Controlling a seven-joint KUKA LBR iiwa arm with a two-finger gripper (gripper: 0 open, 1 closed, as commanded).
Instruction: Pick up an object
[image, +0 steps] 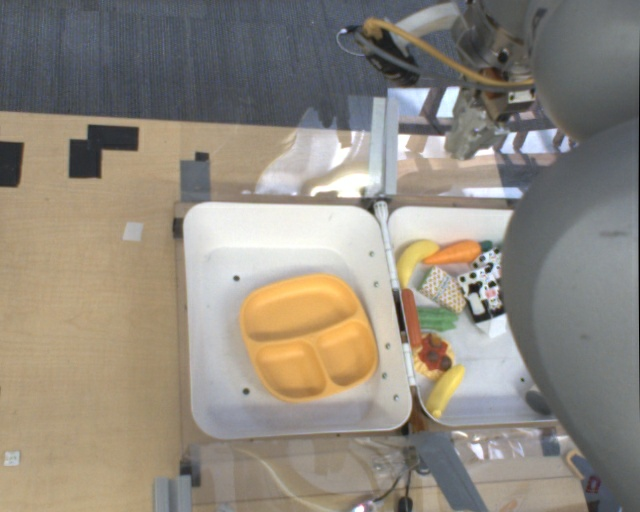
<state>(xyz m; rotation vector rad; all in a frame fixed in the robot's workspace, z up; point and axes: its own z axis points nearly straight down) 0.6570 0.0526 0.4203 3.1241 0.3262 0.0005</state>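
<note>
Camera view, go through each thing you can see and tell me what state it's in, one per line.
Divided plate: upright, in the left bin.
Carrot: lying in the right bin.
Upper banana: lying beside the carrot.
Lower banana: lying near the front wall.
Arm: over the right bin's right side.

Single fixed camera above bench (90, 300), slanted down on both bins (215, 240).
</note>
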